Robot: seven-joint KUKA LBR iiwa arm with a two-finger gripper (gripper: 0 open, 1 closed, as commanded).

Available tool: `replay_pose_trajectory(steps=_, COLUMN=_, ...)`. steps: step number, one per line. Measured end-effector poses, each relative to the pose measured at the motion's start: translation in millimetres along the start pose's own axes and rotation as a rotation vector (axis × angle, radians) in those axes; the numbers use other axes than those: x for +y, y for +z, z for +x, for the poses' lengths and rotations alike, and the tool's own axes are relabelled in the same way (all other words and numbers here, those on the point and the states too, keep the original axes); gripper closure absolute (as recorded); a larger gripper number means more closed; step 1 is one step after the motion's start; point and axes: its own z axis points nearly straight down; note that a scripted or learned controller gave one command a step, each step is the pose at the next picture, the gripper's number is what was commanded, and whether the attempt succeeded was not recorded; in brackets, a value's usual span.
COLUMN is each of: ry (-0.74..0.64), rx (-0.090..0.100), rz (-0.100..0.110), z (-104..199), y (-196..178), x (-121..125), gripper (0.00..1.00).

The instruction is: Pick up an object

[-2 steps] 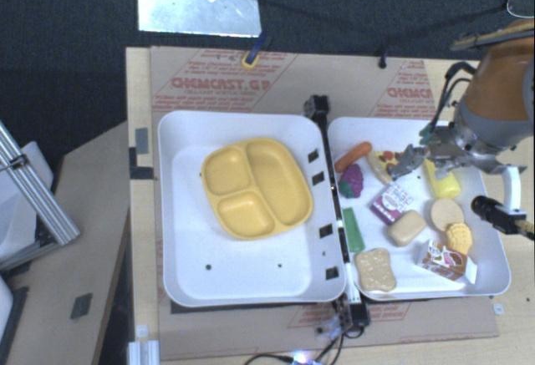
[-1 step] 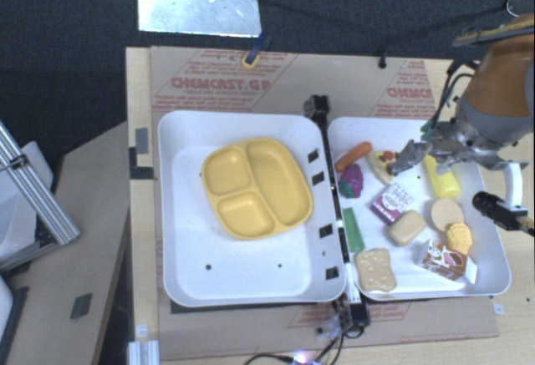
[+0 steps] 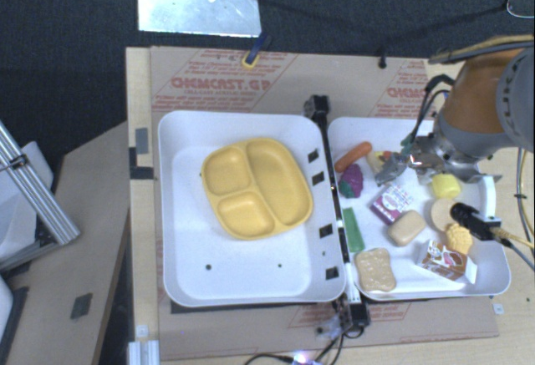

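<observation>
the gripper (image 3: 399, 164) hangs low over the right bin (image 3: 493, 271) at about two o'clock from that bin's middle, the grey arm (image 3: 481, 108) with its orange band reaching in from three o'clock, and whether it is wide, narrow or holding anything cannot be told. just beside it lie an orange carrot (image 3: 353, 156) at ten o'clock and a purple toy (image 3: 352, 179) at nine o'clock, with a purple packet (image 3: 392, 204) at six o'clock and a yellow block (image 3: 445, 185) at four o'clock. the left bin (image 3: 180, 271) holds a yellow divided tray (image 3: 255, 188) near its middle, well apart from the gripper at nine o'clock.
</observation>
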Motion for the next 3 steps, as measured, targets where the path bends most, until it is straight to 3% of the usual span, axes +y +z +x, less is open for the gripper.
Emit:
replay_pose_trajectory(steps=1, ry=0.004, rx=0.000, rz=0.001, z=0.6, y=52.4, x=-0.5, gripper=0.00)
replay_pose_trajectory(steps=2, ry=0.004, rx=-0.002, rz=-0.006, z=0.0, y=38.5, x=1.3, gripper=1.00)
replay_pose_trajectory(steps=3, ry=-0.001, rx=-0.002, rz=-0.010, z=9.5, y=-16.0, x=8.0, gripper=1.00)
